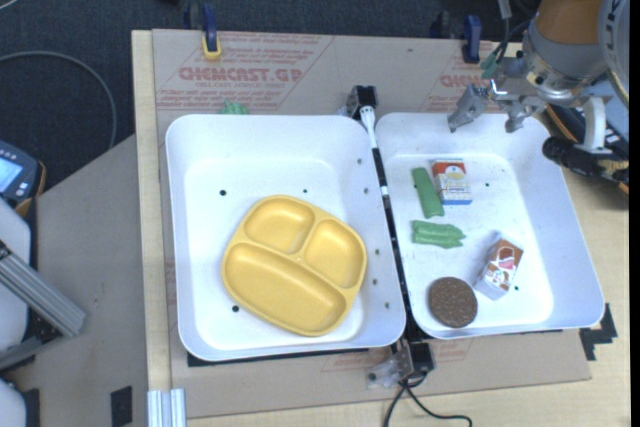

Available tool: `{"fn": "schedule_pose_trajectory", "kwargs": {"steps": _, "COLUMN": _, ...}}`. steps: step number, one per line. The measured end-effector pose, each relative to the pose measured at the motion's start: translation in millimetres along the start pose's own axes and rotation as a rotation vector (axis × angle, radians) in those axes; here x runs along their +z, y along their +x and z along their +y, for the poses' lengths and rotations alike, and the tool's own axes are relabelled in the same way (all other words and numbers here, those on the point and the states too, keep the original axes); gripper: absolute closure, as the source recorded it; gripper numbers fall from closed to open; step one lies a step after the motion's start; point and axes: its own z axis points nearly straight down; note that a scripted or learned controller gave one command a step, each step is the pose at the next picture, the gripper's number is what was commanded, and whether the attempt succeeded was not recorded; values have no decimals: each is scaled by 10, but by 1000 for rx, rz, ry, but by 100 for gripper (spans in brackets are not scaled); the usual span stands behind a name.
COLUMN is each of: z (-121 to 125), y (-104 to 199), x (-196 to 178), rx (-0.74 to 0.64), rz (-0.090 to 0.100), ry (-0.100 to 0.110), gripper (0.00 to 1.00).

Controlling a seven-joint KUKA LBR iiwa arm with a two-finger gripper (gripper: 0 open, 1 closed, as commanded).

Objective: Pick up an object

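My gripper (491,109) hangs above the far rim of the right bin (560,215), its two grey fingers spread apart and open with nothing between them. Below it in that bin lie a small red, white and orange box (452,181), a long green pod (426,192), a shorter green pod (438,234), a round brown disc (452,301) and a small red and white carton (501,267). All of these lie nearer the camera than the gripper, apart from it.
The left bin (200,215) holds a yellow divided plate (294,262). A black divider clip (364,101) sits between the bins at the far side. Blue clamps (209,30) grip the cardboard base at the back.
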Motion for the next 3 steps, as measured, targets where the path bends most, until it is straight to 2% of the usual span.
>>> {"fn": "schedule_pose_trajectory", "kwargs": {"steps": 1, "z": -343, "y": -217, "x": 1189, "rx": 6, "rz": 6, "ry": -2, "gripper": 0}}
{"fn": "schedule_pose_trajectory", "kwargs": {"steps": 2, "z": -956, "y": 196, "x": 1167, "rx": -1, "rz": 4, "ry": 7, "gripper": 0}}
{"fn": "schedule_pose_trajectory", "kwargs": {"steps": 3, "z": -1126, "y": -484, "x": 1161, "rx": 6, "rz": 1, "ry": 2, "gripper": 0}}
